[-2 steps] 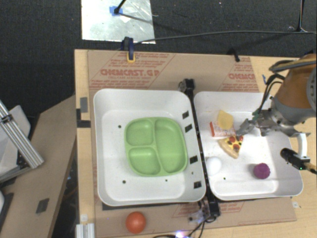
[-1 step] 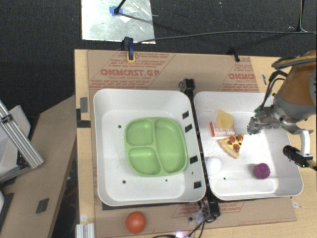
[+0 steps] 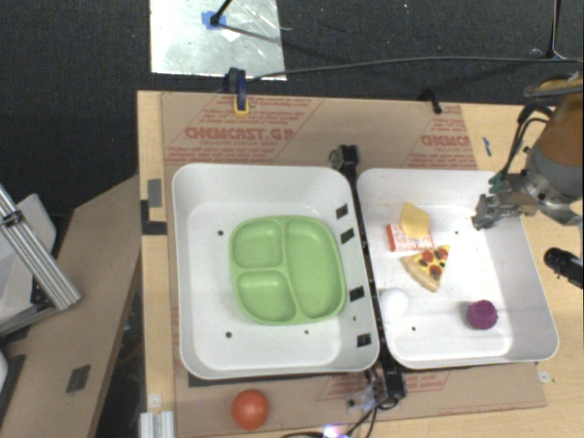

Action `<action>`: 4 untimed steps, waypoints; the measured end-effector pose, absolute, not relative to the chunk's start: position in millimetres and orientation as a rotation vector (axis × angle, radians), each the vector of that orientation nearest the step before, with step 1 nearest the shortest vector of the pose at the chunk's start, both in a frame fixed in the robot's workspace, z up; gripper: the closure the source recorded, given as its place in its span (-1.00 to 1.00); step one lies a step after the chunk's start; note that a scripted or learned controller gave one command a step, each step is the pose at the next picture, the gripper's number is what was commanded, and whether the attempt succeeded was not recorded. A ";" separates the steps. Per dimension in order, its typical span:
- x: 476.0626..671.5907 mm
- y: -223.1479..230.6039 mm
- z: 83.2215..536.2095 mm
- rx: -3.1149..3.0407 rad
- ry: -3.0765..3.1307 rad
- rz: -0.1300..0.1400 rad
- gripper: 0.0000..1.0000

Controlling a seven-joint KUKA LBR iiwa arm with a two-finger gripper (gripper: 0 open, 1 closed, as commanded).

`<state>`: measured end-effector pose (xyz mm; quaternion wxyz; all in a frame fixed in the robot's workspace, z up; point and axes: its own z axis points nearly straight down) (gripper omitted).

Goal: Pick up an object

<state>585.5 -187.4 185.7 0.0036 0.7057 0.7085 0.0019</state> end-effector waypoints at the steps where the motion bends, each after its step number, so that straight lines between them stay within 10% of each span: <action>1: 586.9 -187.7 222.1 2.213 2.223 0.004 1.00; 4: 617.5 -31.8 216.4 2.211 2.231 0.003 1.00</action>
